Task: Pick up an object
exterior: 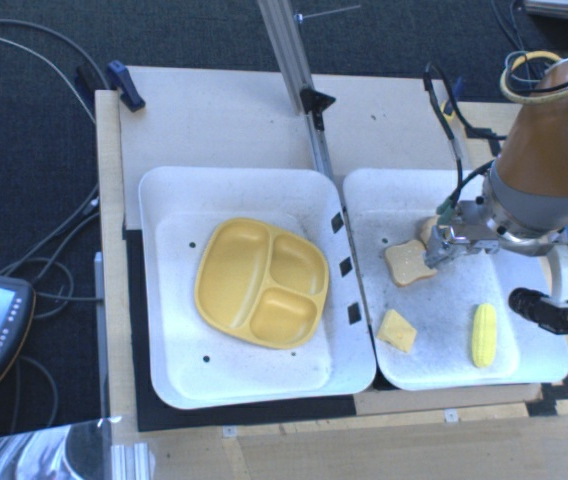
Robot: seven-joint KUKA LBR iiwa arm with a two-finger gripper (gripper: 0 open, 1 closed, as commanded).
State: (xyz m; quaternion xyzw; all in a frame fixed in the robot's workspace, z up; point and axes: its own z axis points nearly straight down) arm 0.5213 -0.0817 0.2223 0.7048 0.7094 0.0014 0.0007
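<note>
In the right bin lie three pieces of toy food. A tan slice of toast rests near the bin's left side. A small yellow cheese wedge sits below it, close to the front left corner. An ear of yellow corn lies upright near the front right. My gripper hangs low over the bin, right at the toast's right edge, and its body hides the strip of bin floor behind it. I see nothing lifted off the floor.
The left bin holds a yellow divided plate. A metal pole slants across the back toward the wall between the bins. Cables and a black fitting hang beside the arm on the right.
</note>
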